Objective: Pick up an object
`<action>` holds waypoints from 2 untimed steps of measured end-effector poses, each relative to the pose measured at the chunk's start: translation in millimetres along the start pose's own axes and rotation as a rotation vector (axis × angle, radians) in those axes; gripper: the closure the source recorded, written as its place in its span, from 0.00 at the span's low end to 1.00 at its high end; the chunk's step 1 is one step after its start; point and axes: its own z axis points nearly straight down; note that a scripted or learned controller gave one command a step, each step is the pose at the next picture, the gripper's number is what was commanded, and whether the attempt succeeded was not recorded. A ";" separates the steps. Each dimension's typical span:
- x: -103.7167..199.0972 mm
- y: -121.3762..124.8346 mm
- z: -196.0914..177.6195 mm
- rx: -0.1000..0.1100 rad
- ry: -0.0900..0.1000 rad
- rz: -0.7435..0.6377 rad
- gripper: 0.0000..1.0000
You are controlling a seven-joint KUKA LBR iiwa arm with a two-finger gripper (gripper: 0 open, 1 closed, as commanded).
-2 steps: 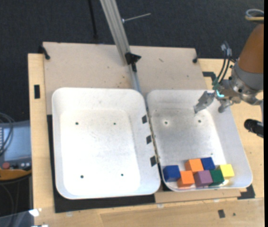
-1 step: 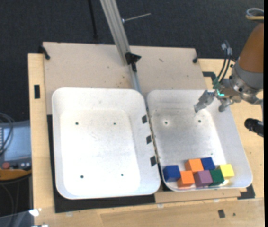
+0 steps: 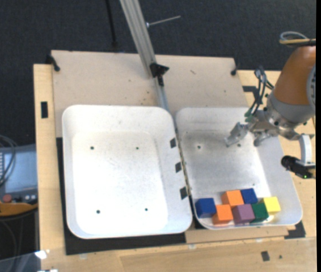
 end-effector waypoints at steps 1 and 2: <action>-2.2 -9.2 58.6 0.000 0.000 0.002 0.00; -4.1 -8.5 75.9 -0.006 -0.002 0.004 0.00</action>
